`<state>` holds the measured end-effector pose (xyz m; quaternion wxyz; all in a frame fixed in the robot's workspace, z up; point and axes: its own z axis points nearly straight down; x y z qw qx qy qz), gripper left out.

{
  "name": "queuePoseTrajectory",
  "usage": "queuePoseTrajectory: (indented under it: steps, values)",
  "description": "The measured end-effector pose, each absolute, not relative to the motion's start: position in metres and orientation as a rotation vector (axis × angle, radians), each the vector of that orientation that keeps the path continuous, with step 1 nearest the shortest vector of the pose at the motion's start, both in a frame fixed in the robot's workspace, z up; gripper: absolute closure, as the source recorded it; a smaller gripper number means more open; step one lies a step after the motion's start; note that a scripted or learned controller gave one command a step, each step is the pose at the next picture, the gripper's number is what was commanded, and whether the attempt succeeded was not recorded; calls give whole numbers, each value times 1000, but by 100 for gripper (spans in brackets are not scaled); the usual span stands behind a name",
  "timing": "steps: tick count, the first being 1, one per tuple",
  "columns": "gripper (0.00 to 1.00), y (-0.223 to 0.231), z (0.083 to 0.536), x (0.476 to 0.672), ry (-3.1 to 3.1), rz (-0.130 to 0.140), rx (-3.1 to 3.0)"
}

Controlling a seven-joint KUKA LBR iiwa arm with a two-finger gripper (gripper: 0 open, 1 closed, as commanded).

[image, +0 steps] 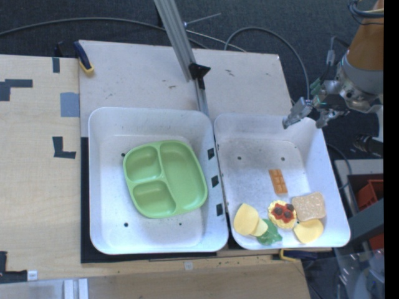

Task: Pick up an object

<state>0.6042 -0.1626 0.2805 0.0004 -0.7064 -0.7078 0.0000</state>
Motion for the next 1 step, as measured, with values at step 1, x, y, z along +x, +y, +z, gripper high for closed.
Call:
queuePoseTrajectory:
  steps: [1]
  values:
    - [0,-163,281,604,-2223,0,-2219]
